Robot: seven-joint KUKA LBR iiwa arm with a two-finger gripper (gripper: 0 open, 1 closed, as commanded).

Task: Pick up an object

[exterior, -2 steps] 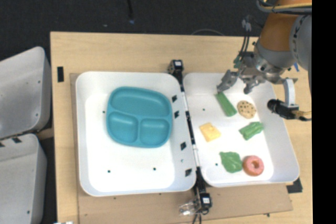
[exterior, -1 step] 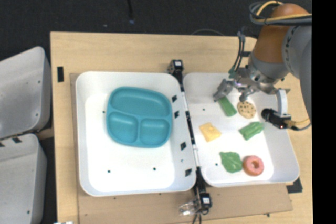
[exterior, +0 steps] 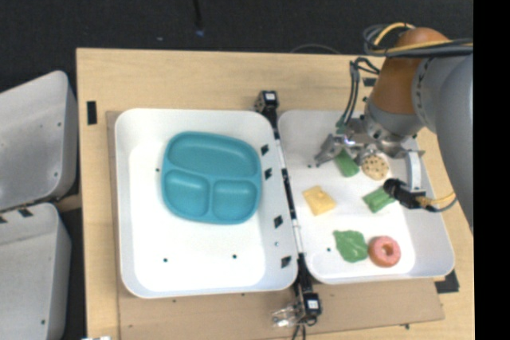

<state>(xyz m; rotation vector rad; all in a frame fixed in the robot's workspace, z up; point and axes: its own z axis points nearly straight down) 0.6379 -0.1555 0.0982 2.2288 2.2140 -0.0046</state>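
Teal plastic marks the far left of the scene: a divided plate (exterior: pixel 212 177) with three compartments lies flat in the left bin (exterior: pixel 135 251), toward that bin's rear half. Both white bins sit side by side on a pale wooden bench (exterior: pixel 96 84), with black clips along the seam between them, dark floor behind the bench and grey-white panels off its left edge.

In the right bin (exterior: pixel 434 251), taken as the landmark, a yellow wedge like a cheese piece (exterior: pixel 319 201) lies near the left wall at mid-depth. A green leafy toy (exterior: pixel 349 244) rests toward the front, and a pink ring doughnut (exterior: pixel 385 251) touches its right side. A small green block (exterior: pixel 347 166) lies in the rear half, a round speckled cookie (exterior: pixel 374 166) just beside it to the right, and another green piece (exterior: pixel 378 200) sits toward the right of centre.

The gripper (exterior: pixel 356 146) hangs over the rear of the right bin, below the arm's orange band. Whether its jaws are open or closed cannot be told; the small green block and cookie lie directly under or against it, and nothing is visibly held.
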